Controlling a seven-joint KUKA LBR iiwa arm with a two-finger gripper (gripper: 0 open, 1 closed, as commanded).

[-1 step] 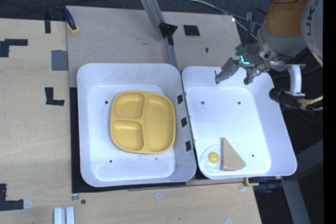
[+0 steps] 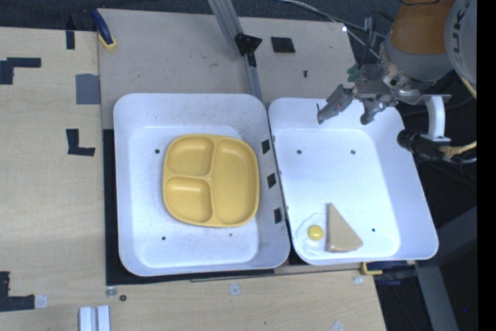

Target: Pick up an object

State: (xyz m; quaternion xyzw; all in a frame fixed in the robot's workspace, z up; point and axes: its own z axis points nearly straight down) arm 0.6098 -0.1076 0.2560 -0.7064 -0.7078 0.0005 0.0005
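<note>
- The claw (image 2: 349, 110) hangs over the far edge of the right bin (image 2: 403, 190), its two dark fingers spread apart with nothing between them.
- Behind it the grey arm (image 2: 430, 12) with its orange band reaches in from the right side of the view.
- The likeliest things to pick up lie well apart from the claw, in the near corner of that same bin: a tan wedge (image 2: 341, 230) shaped like a slice of toast or cheese, and just beside it a fried egg toy (image 2: 313, 232), white with a small yellow yolk.
- Both pieces look flat and low against the bin floor, and they sit close to the bin's near wall, the egg also close to the wall next to the left bin.
- To do the approach well, I judge the claw should travel toward the near corner, centre over one piece, turn its fingers to straddle the wedge's narrower span, and descend clear of the wall.
- The left bin (image 2: 139, 136) holds a yellow divided plate (image 2: 211, 181) with three compartments, lying flat on the tabletop's (image 2: 46, 167) bin side.
</note>
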